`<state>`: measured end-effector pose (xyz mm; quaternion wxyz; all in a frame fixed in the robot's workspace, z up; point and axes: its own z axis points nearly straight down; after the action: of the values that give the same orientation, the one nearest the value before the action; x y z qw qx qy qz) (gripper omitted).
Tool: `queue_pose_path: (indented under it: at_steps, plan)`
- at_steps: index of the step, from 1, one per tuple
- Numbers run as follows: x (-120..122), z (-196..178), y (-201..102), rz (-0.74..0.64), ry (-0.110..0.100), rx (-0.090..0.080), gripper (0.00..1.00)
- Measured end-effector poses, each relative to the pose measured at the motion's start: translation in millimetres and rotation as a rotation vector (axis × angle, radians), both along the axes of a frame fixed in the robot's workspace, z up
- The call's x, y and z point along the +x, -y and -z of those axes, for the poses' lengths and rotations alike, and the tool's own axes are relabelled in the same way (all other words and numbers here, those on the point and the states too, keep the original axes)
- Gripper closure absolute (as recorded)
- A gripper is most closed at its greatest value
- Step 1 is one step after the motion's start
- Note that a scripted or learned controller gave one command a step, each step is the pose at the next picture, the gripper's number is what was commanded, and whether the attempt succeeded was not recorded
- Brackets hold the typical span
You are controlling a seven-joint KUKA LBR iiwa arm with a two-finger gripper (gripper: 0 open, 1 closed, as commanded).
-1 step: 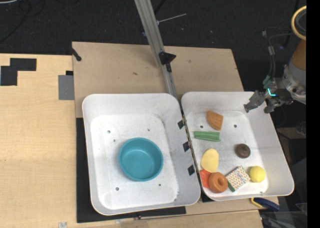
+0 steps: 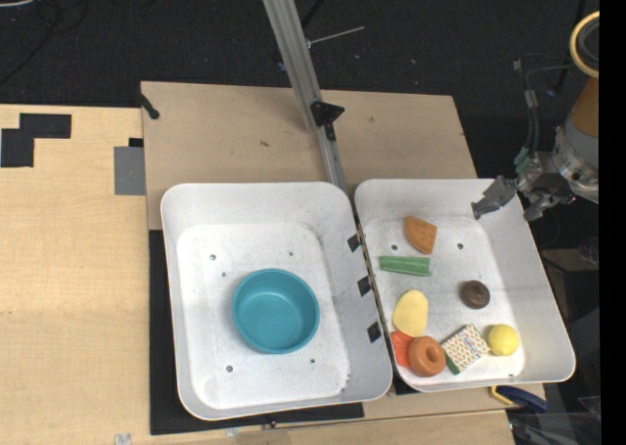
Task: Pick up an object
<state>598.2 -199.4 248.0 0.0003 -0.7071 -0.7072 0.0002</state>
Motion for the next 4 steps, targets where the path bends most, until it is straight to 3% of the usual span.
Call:
queue_pose_path:
  at_steps: [3,4]
  plan:
    - [-9.8,158.2,-11.2,0.000,-0.004,0.001,0.00]
    - [-8.6,145.3,-10.2,0.000,0.000,0.000,1.00]
